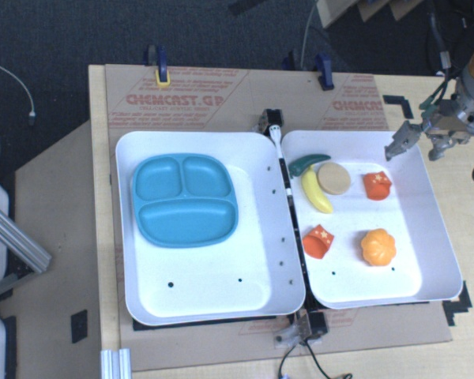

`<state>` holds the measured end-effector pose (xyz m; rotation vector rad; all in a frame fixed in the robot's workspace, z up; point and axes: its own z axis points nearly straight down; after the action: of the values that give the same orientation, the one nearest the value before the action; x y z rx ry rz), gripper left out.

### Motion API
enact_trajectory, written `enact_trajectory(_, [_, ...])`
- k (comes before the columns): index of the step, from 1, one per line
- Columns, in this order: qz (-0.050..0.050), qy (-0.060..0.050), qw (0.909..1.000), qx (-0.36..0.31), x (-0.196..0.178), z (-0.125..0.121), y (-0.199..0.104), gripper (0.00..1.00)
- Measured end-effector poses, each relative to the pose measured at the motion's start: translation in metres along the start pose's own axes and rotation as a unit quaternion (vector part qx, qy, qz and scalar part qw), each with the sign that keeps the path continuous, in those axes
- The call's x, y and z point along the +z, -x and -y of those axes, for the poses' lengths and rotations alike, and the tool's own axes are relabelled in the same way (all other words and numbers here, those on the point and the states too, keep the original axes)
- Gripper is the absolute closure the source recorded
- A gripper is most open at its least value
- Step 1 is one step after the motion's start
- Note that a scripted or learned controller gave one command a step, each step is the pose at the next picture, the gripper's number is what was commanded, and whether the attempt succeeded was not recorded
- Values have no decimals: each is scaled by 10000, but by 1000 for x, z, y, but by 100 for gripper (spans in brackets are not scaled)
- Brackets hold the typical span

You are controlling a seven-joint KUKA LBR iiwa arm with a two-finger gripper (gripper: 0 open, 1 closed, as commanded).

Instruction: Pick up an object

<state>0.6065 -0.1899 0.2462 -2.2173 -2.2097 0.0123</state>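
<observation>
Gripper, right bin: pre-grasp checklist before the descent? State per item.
1. Gripper empty: ok, fingers spread, nothing between them.
2. Gripper above the right bin: ok, at its upper right edge.
3. Nearest target, the red piece, free to grasp: ok, it stands apart from the tan disc.
4. Orange fruit and second red piece isolated: ok, bare floor around both.
5. Banana isolated: not ok, it lies against the tan disc and the green piece.
6. Gripper height over the bin floor: cannot tell from this slanted view.
</observation>
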Motion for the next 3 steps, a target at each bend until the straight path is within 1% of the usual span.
enact_trajectory(1, [15, 70, 10000, -18, -9, -2, -1, 0])
enact_trajectory(2, [7, 44, 10000, -18, 46, -11, 5, 0])
enact_trajectory(3, [4, 42, 10000, -23, 92, -11, -3, 0])
